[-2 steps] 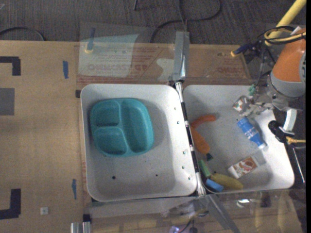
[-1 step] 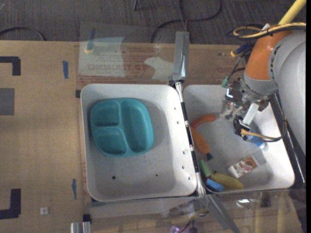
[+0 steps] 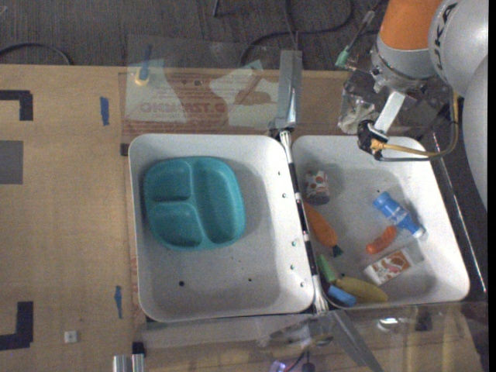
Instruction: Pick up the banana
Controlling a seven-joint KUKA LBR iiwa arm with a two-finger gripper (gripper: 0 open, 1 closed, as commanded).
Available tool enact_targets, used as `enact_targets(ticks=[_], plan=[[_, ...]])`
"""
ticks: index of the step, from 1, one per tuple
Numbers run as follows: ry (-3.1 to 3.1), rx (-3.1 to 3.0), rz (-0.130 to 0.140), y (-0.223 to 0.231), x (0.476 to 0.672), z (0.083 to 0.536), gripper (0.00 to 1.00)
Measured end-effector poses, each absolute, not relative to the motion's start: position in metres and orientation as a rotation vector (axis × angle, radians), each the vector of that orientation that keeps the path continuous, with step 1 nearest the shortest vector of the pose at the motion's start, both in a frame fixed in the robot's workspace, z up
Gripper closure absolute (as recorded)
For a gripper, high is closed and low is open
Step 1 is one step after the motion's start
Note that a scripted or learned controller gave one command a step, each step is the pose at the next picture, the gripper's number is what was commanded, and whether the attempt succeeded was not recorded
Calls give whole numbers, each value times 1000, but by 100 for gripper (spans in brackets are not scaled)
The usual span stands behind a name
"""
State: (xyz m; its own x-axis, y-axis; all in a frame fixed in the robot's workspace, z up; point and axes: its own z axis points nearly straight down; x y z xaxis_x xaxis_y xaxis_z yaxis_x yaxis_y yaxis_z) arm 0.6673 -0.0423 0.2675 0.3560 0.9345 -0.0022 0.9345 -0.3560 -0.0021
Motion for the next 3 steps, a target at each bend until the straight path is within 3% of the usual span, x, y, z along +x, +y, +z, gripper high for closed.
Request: enact_targets(ticks=[1, 2, 3], plan=[[-1481, -2767, 11, 0, 651, 260, 100], [-1286, -2863, 12, 51, 650, 247, 100], [-885, -3015, 6, 45, 653, 304, 100]])
